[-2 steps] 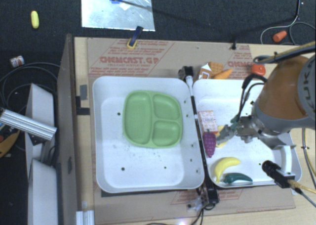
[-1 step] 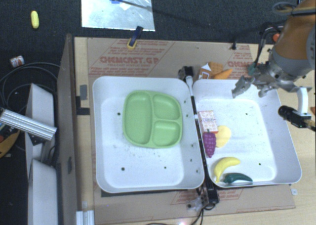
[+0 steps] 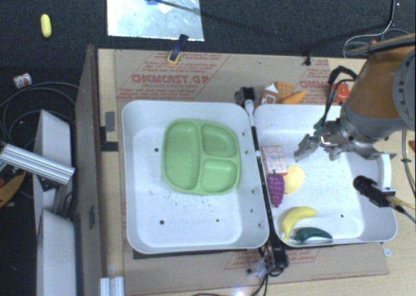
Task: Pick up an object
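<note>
Right white bin [image 3: 364,223] with banana [image 3: 296,216], hand [image 3: 311,147] above, spread and holding nothing.

Bench [image 3: 195,70]: brown board surface with red lettering. Two shallow white bins side by side upon it: left bin [image 3: 140,223] and right bin [image 3: 383,226]. A yellow-and-blue clip [image 3: 177,49] sits at the far edge.

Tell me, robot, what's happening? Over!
Pincer hovers over right bin, holding nothing. Purple toy, yellow piece, banana wait at left wall. Path open.
</note>
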Robot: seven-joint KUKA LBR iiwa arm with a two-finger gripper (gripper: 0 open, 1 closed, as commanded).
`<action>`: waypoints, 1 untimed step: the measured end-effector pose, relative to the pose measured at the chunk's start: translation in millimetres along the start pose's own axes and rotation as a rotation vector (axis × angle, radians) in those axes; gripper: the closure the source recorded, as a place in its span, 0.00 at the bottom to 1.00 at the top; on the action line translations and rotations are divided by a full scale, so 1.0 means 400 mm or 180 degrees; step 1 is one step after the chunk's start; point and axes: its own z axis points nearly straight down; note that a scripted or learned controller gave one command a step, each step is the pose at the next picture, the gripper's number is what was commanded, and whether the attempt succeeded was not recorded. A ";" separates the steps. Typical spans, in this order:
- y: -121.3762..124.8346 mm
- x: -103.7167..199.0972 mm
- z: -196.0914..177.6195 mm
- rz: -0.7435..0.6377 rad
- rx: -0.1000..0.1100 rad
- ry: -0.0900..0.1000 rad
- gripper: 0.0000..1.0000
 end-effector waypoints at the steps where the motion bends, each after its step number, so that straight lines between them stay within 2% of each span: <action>1: 0.006 0.058 0.119 -0.0014 -0.0007 -0.0001 0.00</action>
